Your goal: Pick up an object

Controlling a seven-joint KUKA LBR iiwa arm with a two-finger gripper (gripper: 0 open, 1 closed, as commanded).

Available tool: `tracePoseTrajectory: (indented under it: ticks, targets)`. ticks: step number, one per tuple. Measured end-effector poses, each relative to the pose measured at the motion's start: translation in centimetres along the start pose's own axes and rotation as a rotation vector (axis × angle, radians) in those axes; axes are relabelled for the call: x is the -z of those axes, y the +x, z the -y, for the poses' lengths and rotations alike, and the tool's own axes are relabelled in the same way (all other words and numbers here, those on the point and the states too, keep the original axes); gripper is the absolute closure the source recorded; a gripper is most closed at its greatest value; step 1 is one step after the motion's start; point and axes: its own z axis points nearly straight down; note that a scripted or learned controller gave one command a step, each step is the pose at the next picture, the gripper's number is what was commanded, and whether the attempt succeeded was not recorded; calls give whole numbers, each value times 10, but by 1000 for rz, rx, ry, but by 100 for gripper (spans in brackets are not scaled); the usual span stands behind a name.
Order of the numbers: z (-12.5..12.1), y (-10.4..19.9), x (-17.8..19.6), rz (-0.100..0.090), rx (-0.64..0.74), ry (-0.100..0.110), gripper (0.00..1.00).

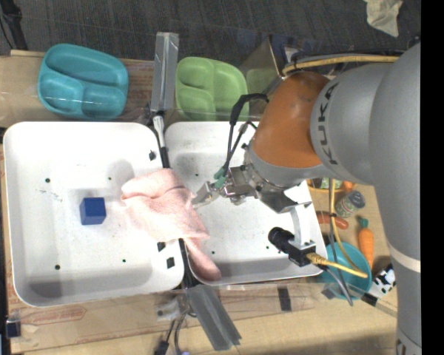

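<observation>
A pink cloth (165, 213) lies draped over the divider between the two white bins, one end in the left bin (29, 168) and the other hanging into the right bin (244, 261). A small blue cube (93, 210) sits in the left bin, left of the cloth. My gripper (207, 192) reaches in from the right, low over the right bin, its tips right at the cloth's right edge. The grey arm with its orange band (288, 128) covers much of the right bin.
A teal tray (83, 80) and a green tray (207, 87) sit behind the bins. Toy items, among them an orange carrot (366, 244), lie at the right of the bench. A crumpled white rag (379, 9) lies on the floor at the top right.
</observation>
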Motion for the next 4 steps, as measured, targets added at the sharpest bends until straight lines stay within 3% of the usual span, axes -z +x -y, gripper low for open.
tracePoseTrajectory:
  ticks: [3,4]
  targets:
    - [0,0,0,0,0,0,0]
    - [-5,-40,-81,-1,96,0,0]
